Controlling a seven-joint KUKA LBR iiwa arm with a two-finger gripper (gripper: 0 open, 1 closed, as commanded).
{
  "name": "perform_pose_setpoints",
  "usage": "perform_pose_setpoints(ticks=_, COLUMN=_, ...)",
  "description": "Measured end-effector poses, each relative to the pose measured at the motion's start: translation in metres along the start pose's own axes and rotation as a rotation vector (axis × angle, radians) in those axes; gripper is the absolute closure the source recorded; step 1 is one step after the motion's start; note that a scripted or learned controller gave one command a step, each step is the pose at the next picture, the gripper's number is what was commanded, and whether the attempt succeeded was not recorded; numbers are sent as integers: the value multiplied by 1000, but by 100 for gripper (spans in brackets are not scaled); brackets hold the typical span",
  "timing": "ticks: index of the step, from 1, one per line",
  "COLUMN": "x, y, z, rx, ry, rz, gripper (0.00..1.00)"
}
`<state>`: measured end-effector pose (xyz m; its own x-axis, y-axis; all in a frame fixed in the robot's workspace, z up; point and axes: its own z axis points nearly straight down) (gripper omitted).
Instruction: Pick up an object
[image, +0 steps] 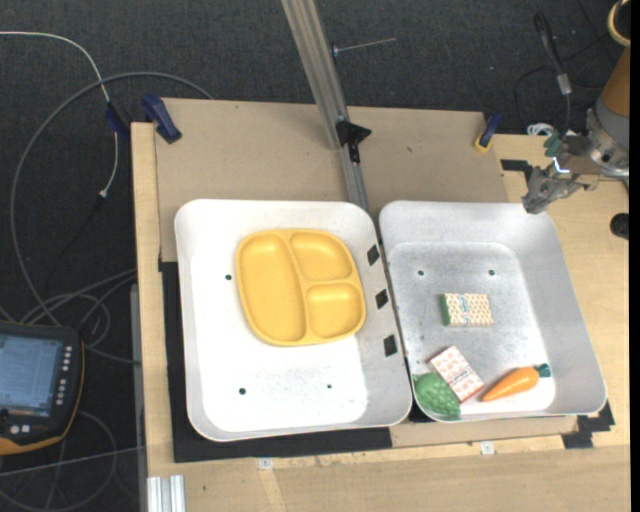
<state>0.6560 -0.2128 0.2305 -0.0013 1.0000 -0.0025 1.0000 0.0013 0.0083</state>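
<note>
Camera view: gripper (537, 193) sits at the upper right, just off the back right corner of the right bin (560, 250), above bench level; can't tell its state from this angle, nothing seen held. The right bin carries four candidates, all near its front: a patterned sponge-like block (467, 309) alone mid-bin, a small red-and-white box (456, 371) touching a green leafy toy (436, 394) at the front left, and a toy carrot (512, 383) lying flat near the front wall. The left bin (200, 300) holds a yellow divided tray (298, 285).

Judgement: approach not yet started. Best pick is probably the block: isolated, flat top, clear on all sides. Come straight down, centred over it. Carrot and box sit close to the wall and neighbours, risking a clipped or double grab.
</note>
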Motion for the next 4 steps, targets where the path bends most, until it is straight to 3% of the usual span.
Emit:
perform_pose_setpoints(ticks=1, x=44, y=-14, z=-8, rx=9, ry=5, rz=-4, gripper=100)
perform_pose_setpoints(ticks=4, x=212, y=-49, z=-18, rx=11, ry=6, rz=-6, gripper=100)
